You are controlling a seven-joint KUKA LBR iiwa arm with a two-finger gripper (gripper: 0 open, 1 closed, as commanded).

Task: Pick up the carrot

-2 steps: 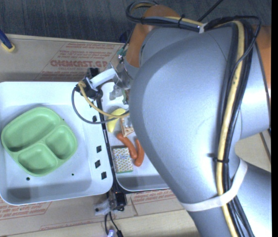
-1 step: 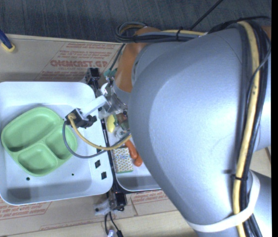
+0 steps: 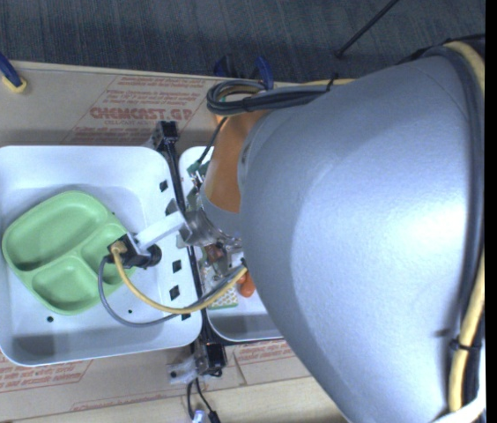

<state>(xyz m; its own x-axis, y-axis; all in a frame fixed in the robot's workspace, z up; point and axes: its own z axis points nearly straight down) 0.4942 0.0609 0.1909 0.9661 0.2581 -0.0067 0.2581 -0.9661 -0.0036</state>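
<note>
The grey arm (image 3: 363, 236) blankets the right bin (image 3: 240, 329); the tool (image 3: 216, 252) is in view, but whether it is wide or narrow cannot be told. An orange sliver of the carrot (image 3: 245, 285) shows just beside it. A green plate (image 3: 59, 249) lies in the left bin (image 3: 19, 170).

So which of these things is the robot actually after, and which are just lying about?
For the job:
- carrot, probably the small orange bit peeking out from under the arm
- right bin, where that bit lies

Just lying about:
- green divided plate
- left bin, which holds the plate
</note>
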